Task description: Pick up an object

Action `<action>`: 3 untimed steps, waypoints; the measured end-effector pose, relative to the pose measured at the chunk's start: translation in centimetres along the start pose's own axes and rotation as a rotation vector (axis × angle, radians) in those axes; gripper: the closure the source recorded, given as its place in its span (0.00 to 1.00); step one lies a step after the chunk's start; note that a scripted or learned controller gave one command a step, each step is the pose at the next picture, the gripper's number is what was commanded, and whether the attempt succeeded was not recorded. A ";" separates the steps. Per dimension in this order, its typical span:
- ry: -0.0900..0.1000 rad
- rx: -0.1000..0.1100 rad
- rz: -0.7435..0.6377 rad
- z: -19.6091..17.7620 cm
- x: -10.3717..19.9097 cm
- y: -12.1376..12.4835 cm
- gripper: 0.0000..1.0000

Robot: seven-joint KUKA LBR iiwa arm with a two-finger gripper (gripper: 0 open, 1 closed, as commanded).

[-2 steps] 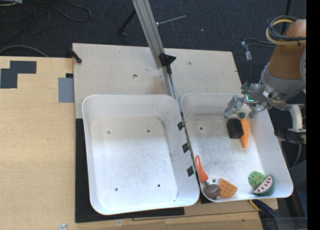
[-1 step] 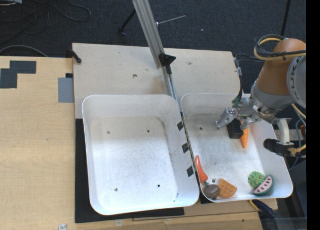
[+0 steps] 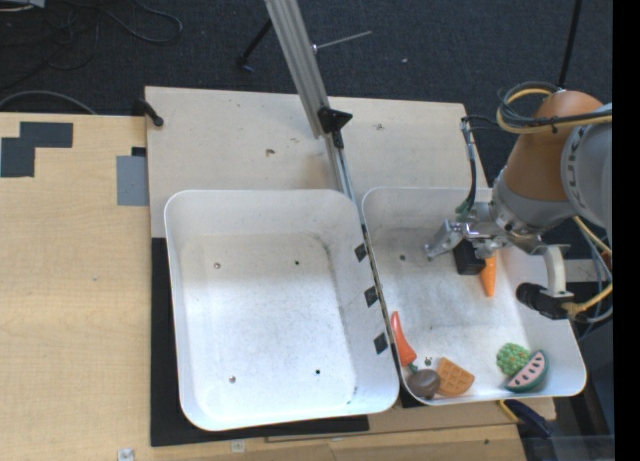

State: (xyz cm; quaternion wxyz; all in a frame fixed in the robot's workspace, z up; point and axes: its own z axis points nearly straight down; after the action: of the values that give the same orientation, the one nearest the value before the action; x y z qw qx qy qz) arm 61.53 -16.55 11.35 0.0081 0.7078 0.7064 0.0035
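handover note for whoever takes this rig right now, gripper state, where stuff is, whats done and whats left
Gripper: low in the right bin, over its upper right part, right by the orange carrot piece. Whether it has a grip cannot be told.
Things, all in the right bin: red chili along the left wall, brown round piece and waffle at the front, green bumpy piece and watermelon slice in the front right corner.
Done: arm reached in.
Left: confirm a grasp and lift one object.

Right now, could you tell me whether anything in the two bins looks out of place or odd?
Nothing looks spilled or damaged. The toys crowd the right bin's near edge: a red chilli leaning against the divider, a waffle and a watermelon slice. A carrot sits by the gripper.
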 end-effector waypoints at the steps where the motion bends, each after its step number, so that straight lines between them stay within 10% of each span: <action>1: -0.001 -0.003 0.003 -1.0 -0.1 0.1 1.00; 3: 0.006 0.013 -0.003 -10.5 -0.7 0.0 1.00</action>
State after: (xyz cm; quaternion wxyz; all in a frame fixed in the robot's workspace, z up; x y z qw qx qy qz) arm 61.33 -17.21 21.88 0.0013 0.7066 0.7076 0.0008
